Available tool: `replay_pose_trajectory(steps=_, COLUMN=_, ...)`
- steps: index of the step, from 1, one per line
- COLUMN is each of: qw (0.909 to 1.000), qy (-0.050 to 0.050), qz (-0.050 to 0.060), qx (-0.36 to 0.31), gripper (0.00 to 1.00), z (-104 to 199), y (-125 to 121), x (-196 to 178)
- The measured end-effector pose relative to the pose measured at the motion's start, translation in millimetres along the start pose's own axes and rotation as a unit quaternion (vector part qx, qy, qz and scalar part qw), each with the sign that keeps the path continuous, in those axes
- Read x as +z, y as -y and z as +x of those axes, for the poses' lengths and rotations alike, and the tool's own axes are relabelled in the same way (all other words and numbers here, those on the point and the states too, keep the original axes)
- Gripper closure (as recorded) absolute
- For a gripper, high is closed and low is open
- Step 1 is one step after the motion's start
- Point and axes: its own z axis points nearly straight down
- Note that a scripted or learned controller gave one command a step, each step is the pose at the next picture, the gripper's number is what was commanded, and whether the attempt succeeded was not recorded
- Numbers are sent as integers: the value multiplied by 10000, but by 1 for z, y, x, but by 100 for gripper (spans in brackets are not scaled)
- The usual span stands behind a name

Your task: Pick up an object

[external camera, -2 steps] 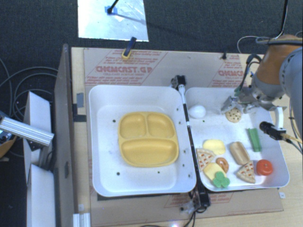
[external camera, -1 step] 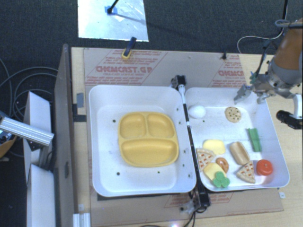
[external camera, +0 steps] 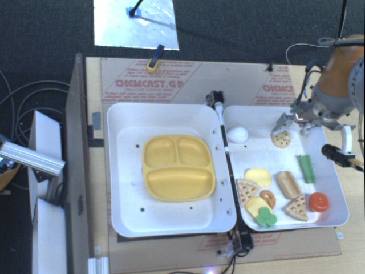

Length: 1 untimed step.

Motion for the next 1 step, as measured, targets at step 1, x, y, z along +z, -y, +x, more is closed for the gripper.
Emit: replay_pose_trajectory(steps=1, qw=10000, qy=22, qz=-29, qx=-11, gripper=0, z=24, y=-11, x=39)
